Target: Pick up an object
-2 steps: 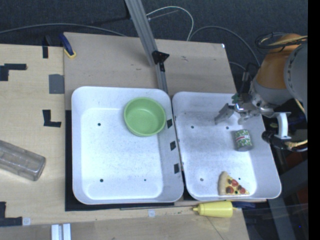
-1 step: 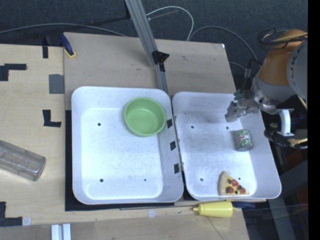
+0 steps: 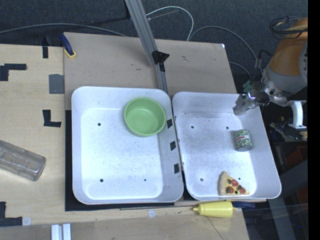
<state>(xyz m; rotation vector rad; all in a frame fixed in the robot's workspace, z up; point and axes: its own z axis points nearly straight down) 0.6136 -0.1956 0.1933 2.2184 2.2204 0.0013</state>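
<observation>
Grey KUKA arm [image 3: 285, 76] at three o'clock, rounded casing, broad orange band above the wrist. Pale silver wrist flange below. Small grey metallic tool [image 3: 243, 104] at the tip. Dark cables looped nearby.

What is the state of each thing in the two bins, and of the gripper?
green bowl: upright, in the left bin, near its far right corner.
green can: lying in the right bin, near its right wall.
pizza slice: flat, near the right bin's front right corner.
gripper: above the right bin's far right corner, holding nothing.
</observation>
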